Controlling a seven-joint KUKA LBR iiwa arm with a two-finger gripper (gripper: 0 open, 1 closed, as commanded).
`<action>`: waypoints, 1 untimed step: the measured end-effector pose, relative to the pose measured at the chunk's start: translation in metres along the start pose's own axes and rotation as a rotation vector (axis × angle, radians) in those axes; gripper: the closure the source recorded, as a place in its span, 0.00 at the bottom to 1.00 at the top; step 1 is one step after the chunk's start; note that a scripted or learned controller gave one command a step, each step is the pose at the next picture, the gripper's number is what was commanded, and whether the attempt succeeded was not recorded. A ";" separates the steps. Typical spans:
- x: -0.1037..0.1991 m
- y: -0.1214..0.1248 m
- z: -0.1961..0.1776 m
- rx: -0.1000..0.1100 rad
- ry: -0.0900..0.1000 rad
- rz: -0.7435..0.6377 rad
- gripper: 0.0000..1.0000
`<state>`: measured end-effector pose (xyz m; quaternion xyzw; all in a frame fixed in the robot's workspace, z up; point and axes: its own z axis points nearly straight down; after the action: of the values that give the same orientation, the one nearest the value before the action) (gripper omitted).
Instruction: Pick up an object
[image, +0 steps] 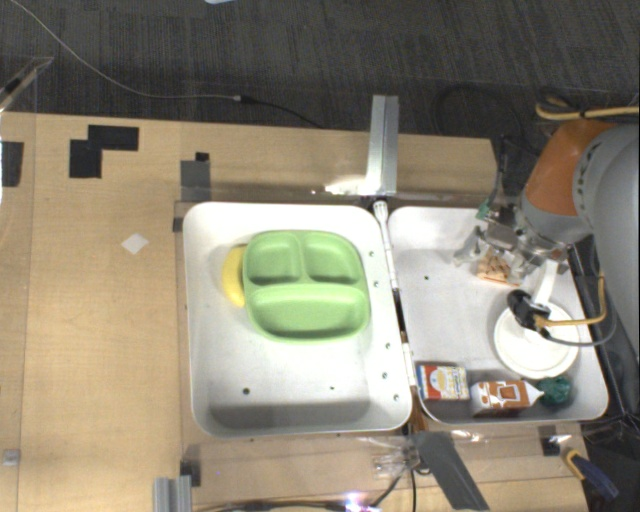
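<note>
My gripper is low in the far right part of the right bin, the grey arm with its orange band reaching in from the right. Directly beneath it lies a small brown-and-white object, partly hidden by the gripper body. A white round dish sits in the bin just nearer the camera than the gripper, with a black cable looped over its rim. Along the bin's near wall lie a red-and-white carton, a brown carton and a small green object.
The left bin holds a green divided plate with a yellow object tucked under its left edge. A metal post stands behind the wall between the two bins. Wooden bench surrounds both bins.
</note>
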<state>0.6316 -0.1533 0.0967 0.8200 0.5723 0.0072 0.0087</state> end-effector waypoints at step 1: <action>-0.026 -0.036 0.009 0.018 -0.002 0.074 0.00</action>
<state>0.5889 -0.1652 0.0867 0.8406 0.5416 0.0017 0.0017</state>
